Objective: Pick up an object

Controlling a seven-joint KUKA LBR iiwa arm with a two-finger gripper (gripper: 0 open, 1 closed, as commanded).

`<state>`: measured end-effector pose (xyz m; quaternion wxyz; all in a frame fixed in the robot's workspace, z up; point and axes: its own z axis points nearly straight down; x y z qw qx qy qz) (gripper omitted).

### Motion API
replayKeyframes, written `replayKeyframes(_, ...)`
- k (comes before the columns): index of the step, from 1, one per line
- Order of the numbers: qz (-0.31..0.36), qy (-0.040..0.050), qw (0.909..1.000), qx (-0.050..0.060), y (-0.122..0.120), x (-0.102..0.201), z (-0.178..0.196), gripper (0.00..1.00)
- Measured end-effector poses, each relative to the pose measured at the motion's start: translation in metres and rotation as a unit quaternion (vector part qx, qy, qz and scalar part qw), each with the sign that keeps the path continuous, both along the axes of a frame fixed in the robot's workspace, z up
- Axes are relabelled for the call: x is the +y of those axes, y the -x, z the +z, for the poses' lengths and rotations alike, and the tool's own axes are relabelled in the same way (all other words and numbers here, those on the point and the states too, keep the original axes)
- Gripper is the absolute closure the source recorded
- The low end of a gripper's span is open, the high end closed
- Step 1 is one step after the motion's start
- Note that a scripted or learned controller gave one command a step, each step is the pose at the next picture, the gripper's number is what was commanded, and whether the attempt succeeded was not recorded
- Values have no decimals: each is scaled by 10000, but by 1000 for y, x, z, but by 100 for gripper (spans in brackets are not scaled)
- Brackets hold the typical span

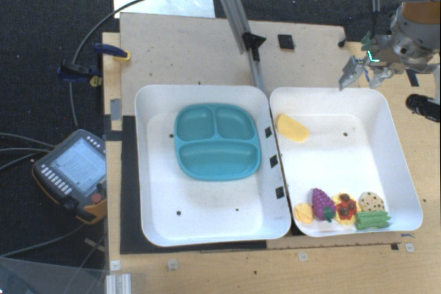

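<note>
My gripper (363, 74) hangs over the far rim of the right bin (393, 141), fingers spread open with nothing between them. A yellow piece (292, 128) lies in that bin's far left corner. Along the bin's near edge sit a small yellow item (303, 213), a purple grape bunch (321, 204), a red-and-yellow piece (344, 207), a chocolate-chip cookie (372, 202) and a green item (373, 219). All of these are well below and to the left of the gripper.
The left bin (155, 210) holds a teal divided plate (217, 141). A grey pole (231, 0) slants across the bench behind the bins. A teach pendant (72, 172) lies off the bench at left.
</note>
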<state>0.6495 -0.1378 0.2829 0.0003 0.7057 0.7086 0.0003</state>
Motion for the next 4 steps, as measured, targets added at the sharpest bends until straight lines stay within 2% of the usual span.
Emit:
replayKeyframes(1,1,1,10000,-9,0,0,1,0)
replayKeyframes(3,-15,1,10000,21,1,-12,-119,0)
replayKeyframes(4,-13,-3,10000,20,7,-4,-176,0)
